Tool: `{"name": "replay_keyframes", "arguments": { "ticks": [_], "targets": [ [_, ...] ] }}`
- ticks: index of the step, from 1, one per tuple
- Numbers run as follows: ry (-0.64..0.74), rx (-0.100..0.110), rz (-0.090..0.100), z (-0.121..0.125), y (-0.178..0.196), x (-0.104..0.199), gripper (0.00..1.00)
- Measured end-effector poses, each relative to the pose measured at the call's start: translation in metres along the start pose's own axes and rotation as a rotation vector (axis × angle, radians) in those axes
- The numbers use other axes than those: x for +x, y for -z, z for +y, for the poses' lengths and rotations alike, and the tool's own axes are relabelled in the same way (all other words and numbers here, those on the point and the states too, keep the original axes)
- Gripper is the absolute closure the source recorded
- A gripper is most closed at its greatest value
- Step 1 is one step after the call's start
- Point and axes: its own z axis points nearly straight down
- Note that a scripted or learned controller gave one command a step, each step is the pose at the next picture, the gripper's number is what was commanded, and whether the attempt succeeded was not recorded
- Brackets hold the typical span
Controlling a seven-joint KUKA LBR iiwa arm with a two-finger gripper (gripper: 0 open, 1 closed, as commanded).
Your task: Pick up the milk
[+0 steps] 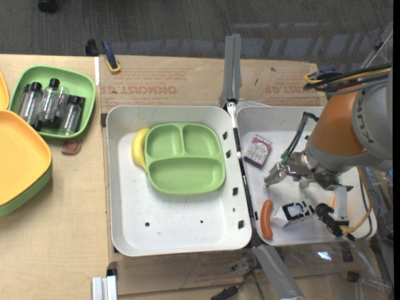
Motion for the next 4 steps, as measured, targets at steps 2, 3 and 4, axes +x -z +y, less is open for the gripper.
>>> {"name": "replay_keyframes", "arguments": {
  "ticks": [2,3,4],
  "targets": [
    [-0.333,0.001,-0.001,-0.019,-0.001,0.002,0.0],
    [-0.588,0.002,-0.001,-0.019,-0.001,-0.018,0.0],
    [-0.177,0.001,-0.001,-0.045,0.099,0.028,0.0]
  ]
}}
